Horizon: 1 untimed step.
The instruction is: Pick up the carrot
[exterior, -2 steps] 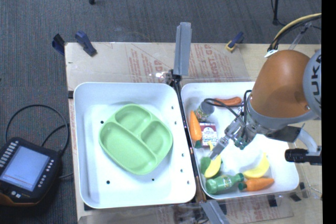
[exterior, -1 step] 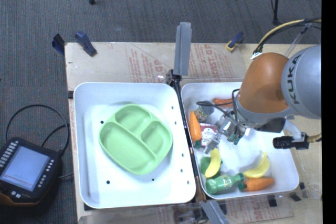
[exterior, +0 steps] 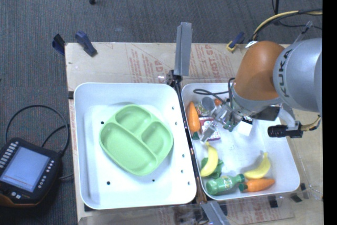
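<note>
Orange carrot [exterior: 194, 117] beside left wall of bin [exterior: 293, 166]; hand [exterior: 213, 130] just right, grip unclear; bananas [exterior: 209, 160], bottle [exterior: 225, 184] below.

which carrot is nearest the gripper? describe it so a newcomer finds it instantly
Start at the right-hand white bin, the one the arm reaches into. Along its left wall, near the top, an orange carrot lies lengthwise, just left of the gripper. A second carrot lies at the bin's bottom edge between a green bottle and a banana; the target lies beside neither.
</note>
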Motion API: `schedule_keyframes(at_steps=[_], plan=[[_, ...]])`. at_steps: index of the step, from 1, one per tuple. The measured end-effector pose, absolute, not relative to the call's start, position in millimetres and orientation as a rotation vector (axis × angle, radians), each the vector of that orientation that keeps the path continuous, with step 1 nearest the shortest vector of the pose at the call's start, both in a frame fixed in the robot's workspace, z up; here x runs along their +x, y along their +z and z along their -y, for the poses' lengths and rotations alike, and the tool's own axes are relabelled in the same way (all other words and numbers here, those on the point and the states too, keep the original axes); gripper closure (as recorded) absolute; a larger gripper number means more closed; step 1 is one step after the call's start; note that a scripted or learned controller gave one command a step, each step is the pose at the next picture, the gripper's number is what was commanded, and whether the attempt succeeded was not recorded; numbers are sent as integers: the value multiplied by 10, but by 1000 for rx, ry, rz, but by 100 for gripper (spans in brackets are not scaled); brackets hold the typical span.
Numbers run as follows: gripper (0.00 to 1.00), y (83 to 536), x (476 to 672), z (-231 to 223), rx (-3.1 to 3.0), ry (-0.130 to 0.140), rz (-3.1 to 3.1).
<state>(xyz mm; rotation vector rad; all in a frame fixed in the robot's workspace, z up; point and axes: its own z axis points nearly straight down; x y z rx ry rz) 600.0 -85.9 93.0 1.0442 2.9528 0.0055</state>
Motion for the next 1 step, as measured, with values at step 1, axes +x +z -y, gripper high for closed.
schedule_keyframes(at_steps=[1], plan=[[100, 1041, 6015, 882, 1055, 10, -2944]])
